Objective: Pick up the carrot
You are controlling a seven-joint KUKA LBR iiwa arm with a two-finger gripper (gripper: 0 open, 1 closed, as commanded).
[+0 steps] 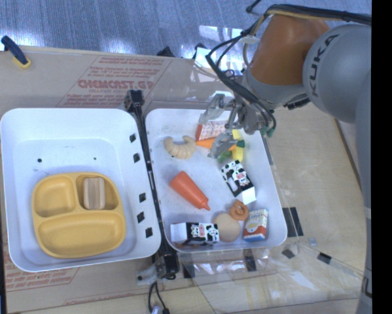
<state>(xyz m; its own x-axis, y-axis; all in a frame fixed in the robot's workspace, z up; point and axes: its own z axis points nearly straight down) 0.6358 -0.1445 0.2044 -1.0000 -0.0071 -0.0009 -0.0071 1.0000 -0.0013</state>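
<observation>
While the carrot (190,190) lay untouched mid-bin, the tool (225,136) hovered near the far edge — grip state unclear — so it should descend centred over it.

Grey-blue ribbed carpet floor (117,8) runs along the top; a tan desk (313,175) below, brown printed cardboard (110,84) lying flat, light glinting off it.

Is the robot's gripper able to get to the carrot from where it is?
Probably yes. The carrot lies flat in the middle of the right bin with bare floor around it and nothing on top. The gripper hangs near the bin's far end, so it looks free to move over and come down.
</observation>
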